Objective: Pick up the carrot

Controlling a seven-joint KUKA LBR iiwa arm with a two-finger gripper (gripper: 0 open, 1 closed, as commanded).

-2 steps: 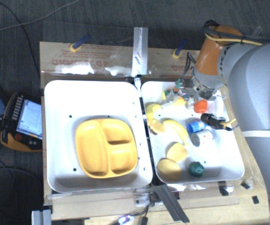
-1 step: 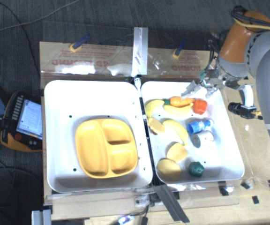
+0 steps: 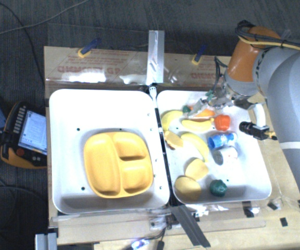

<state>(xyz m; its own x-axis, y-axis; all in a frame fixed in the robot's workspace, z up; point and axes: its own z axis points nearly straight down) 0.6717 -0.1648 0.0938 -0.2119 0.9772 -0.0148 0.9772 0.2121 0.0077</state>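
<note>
The carrot [image 3: 205,113] is a small orange piece with a green top, lying at the back of the right bin [image 3: 254,189] among yellow fruit. My gripper [image 3: 211,100] hangs low over the bin's back edge, directly above and just behind the carrot. From this angle I cannot make out whether it touches the carrot. The arm's orange band [image 3: 244,59] rises behind it at the upper right.
Crowding the carrot are a round orange fruit [image 3: 222,122], bananas [image 3: 196,124], a blue can [image 3: 221,140] and a pale can [image 3: 226,153]. Yellow pieces [image 3: 187,187] and a green item [image 3: 218,187] lie at the front. The left bin holds a yellow divided plate [image 3: 120,163].
</note>
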